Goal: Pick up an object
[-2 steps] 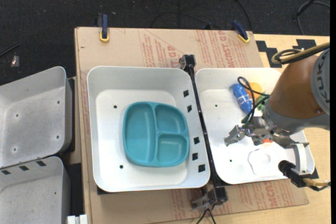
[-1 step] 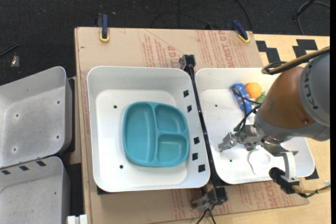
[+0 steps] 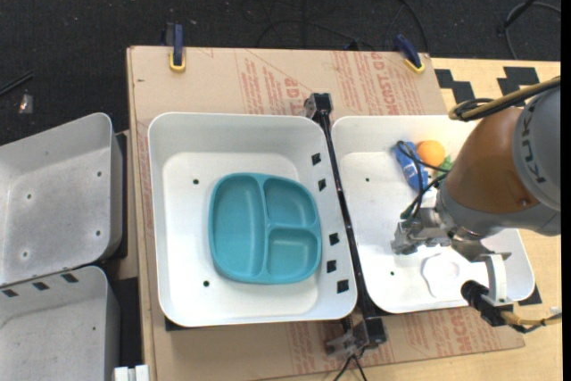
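looking down at my bench through the overhead cam. the arm [image 3: 508, 169] comes in from the right, grey with its orange band taking up a good chunk of that side, and the wrist sits low over the right bin [image 3: 375, 138]. the gripper [image 3: 416, 238] is down near the middle of that bin's floor, but it's a dark metal clump from this angle, so i can't tell how the jaws stand or whether anything is in them.

candidates for picking: an orange ball [image 3: 431, 153] near the back of the right bin, touching or just beside a blue object [image 3: 409, 166] that lies at a slant next to it. there's a sliver of green at the arm's edge too, can't tell what it is. a white object [image 3: 441, 274] lies on the bin floor just in front of the gripper, hard to make out against the white plastic.

the left bin [image 3: 169, 192] holds a teal divided plate [image 3: 264, 228] with three compartments, lying flat in the middle.

writing-wise, the cardboard sheet [image 3: 268, 71] under the bins has red print along its back part, upside down from here and too blurry to read properly. two blue and yellow clamps [image 3: 177, 46] pin its far edge. the black and white checker marks at the right edge carry no text.
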### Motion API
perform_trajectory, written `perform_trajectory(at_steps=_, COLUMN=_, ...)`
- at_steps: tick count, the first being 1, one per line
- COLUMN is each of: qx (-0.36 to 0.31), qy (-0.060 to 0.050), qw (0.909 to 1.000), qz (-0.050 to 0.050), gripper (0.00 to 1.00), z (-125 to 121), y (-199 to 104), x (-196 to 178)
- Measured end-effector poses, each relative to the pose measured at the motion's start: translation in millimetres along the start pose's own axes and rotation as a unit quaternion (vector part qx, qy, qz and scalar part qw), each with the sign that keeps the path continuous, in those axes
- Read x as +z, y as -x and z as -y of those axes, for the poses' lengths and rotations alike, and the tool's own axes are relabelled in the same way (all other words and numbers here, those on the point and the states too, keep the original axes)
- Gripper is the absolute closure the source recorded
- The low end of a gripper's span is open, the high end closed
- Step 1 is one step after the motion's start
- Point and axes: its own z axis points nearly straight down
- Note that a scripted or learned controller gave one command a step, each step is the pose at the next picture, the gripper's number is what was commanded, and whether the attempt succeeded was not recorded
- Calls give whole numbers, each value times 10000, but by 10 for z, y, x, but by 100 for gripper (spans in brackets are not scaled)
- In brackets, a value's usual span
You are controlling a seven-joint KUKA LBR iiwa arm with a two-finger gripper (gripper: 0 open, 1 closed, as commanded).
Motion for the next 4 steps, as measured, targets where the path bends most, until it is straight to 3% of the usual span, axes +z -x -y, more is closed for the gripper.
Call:
perform_trajectory(at_steps=2, qx=-26, qy=33, qw=10000, qz=11, gripper=100, z=-6, y=54, x=-1034)
perform_trajectory(at_steps=3, qx=-27, qy=10, qw=10000, qz=6, gripper=100, z=-14, y=53, x=-1105)
perform_trajectory(at_steps=4, qx=-59, qy=10, qw=10000, qz=-2, gripper=100, z=-118, y=-451, x=-1223)
